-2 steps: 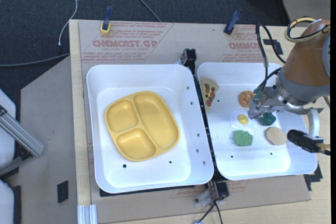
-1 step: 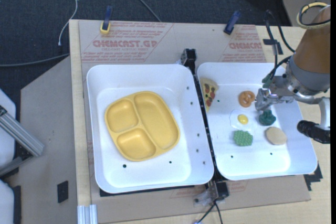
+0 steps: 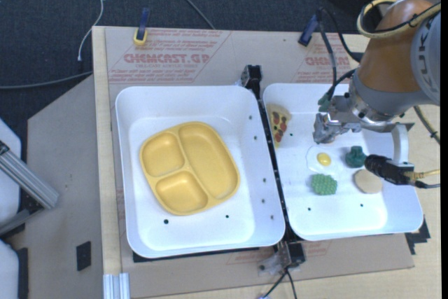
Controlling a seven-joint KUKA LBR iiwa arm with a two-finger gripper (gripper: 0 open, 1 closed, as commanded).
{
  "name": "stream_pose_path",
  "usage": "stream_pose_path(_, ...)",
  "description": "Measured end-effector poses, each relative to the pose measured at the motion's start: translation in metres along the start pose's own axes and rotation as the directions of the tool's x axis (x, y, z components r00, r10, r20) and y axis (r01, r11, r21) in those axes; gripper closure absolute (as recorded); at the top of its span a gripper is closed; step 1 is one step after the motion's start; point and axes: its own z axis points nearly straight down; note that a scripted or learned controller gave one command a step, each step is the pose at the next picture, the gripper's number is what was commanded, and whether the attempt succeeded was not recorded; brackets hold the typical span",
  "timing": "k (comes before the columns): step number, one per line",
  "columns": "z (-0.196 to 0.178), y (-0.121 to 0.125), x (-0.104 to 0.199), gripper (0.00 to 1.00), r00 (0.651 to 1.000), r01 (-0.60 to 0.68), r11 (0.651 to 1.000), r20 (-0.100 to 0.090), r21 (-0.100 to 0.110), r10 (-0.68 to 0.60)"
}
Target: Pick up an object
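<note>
Nothing lifted yet, as far as you can see: every candidate sits on the floor of the right bin [image 3: 402, 220]. Fried egg [image 3: 323, 160] near the middle, green broccoli piece [image 3: 323, 184] just below it, dark green piece [image 3: 355, 156] to its right, tan piece [image 3: 367, 182] lower right, pizza slice [image 3: 280, 124] against the left wall. Left bin [image 3: 133, 108] carries the yellow divided tray [image 3: 189, 166]. Gripper [image 3: 326, 129] hangs just above the egg, nothing visibly between its tips; its opening you cannot tell from this angle. The grasp itself remains to be done.
</note>
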Motion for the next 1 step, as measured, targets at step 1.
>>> stream_pose_path(1, 0.0032, 0.0101, 0.0489, 1.0, 1.0, 0.0, 1.0, 0.001, 0.0, 0.0)
